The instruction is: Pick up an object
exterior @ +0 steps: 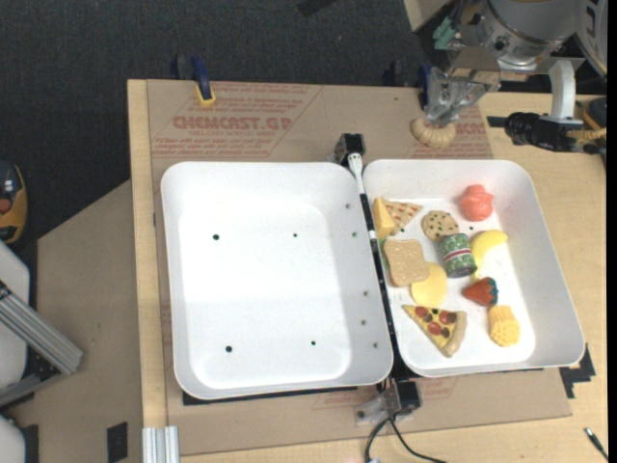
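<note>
**Overhead, a gripper is hanging over a small tan toy outside the bins**

Camera view: the gripper (pixel 445 104) is hovering just above a tan, ridged toy (pixel 434 131) sitting on the bench behind the right bin (pixel 549 258). Whether it is gripping the toy, I cannot tell. It is looking light, stiff and smooth; pinching across its rounded sides seems best. More toy foods are lying in that bin.

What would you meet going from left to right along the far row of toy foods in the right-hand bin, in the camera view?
Pizza slice → cookie → red tomato.
</note>
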